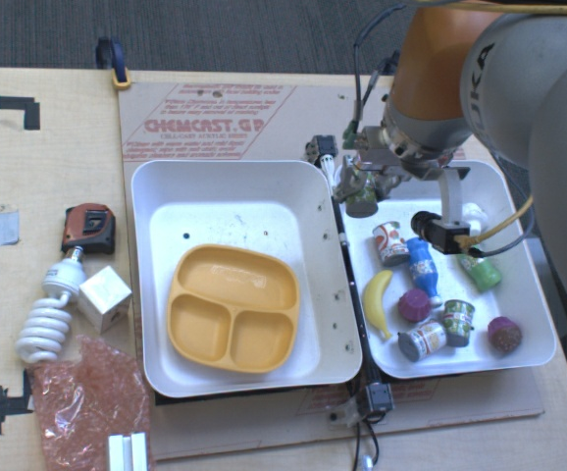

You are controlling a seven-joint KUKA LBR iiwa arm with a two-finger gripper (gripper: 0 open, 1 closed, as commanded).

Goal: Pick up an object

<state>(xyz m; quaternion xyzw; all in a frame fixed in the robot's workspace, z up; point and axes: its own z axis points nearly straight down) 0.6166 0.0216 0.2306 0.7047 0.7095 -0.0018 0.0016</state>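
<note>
The arm (489,57) was cut off by the top and right edges. The right bin's (529,346) back wall was hidden behind the wrist. The gripper (362,192) fingers were too blurred to be judged. The pink bag (87,405) and white block (128,452) were cropped at the bottom edge. Can labels were unreadable.

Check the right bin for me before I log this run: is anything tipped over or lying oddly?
Yes. Two small cans lie on their sides: one near the bin's upper left, another near its front edge beside the banana. The blue bottle also lies flat. Nothing looks spilled or broken.
</note>
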